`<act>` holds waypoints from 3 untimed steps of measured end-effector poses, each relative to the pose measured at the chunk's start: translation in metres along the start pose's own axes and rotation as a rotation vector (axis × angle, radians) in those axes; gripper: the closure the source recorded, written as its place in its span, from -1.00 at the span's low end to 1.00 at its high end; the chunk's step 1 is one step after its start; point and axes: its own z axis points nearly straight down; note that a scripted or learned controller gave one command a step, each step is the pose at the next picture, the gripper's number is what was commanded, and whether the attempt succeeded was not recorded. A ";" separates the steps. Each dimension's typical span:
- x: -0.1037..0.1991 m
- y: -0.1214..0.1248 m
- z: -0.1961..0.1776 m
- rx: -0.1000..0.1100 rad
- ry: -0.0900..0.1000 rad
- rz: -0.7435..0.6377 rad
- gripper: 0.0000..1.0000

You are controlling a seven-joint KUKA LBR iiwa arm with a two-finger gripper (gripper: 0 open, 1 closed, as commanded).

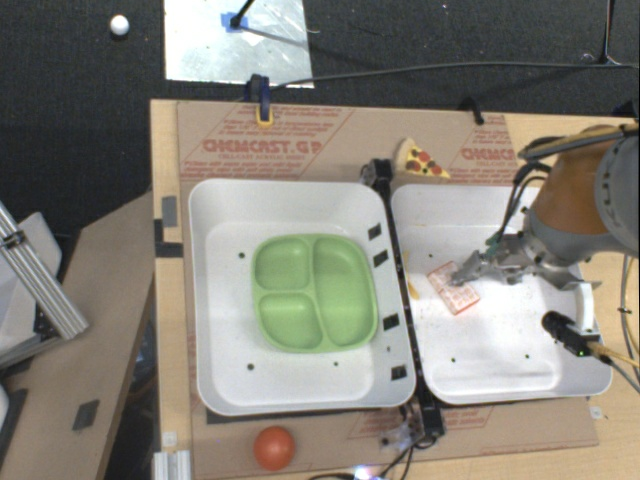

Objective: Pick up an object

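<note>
The pincer (462,272) sits low over the pink card (453,290) in the right bin (500,388), just right of the green tray (313,293) — its opening cannot be told. Judged best: seat squarely before closing — the card lies flat.

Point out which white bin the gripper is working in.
The right bin: the gripper is down at the pink card there. The left bin has the green tray.
</note>
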 end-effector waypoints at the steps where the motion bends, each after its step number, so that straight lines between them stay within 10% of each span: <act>1: 0.001 0.004 -0.014 -0.011 0.000 -0.001 1.00; 3: 0.003 0.012 -0.111 -0.001 -0.004 -0.003 1.00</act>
